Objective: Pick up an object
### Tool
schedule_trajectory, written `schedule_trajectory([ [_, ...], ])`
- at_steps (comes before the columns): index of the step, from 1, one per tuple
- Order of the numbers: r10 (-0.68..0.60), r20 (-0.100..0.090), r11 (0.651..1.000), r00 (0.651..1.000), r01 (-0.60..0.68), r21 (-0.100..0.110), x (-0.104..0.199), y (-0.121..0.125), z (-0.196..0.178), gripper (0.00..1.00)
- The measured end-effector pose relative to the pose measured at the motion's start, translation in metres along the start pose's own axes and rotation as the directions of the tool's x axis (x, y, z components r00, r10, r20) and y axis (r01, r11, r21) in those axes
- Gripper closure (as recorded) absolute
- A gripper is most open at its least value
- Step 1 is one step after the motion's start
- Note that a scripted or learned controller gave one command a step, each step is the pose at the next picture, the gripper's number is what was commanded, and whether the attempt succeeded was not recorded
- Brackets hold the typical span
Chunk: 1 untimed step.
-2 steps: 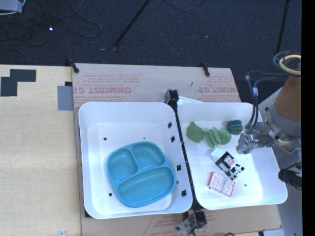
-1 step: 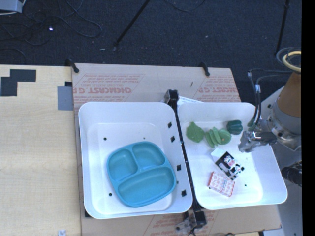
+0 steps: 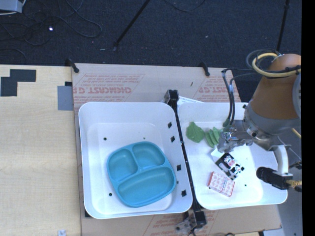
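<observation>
In the left bin (image 3: 93,127) I see just a blue tray (image 3: 141,173), flat and out of the way. The right bin (image 3: 256,195) holds the pickables: green leaves (image 3: 203,134), a black-and-white piece (image 3: 230,164) and a red card (image 3: 221,184). My gripper (image 3: 230,140) hangs low by the leaves; its grip state I cannot tell.

From my screen the light is even and fairly bright over both white bins (image 3: 88,132), which nearly wash out along their rims, while the floor (image 3: 147,23) across the top of the frame stays dark. Shadows are soft and short. The picture is slightly soft throughout, with a bluish cast.
</observation>
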State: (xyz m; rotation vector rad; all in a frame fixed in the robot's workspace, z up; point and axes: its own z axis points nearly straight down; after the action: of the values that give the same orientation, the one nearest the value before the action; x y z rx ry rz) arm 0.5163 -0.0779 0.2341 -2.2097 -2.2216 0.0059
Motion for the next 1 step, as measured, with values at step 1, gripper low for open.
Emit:
schedule_trajectory([
  [1,0.001,0.001,1.0,1.0,-0.001,0.001,0.0492,0.0098,0.015,1.0],
])
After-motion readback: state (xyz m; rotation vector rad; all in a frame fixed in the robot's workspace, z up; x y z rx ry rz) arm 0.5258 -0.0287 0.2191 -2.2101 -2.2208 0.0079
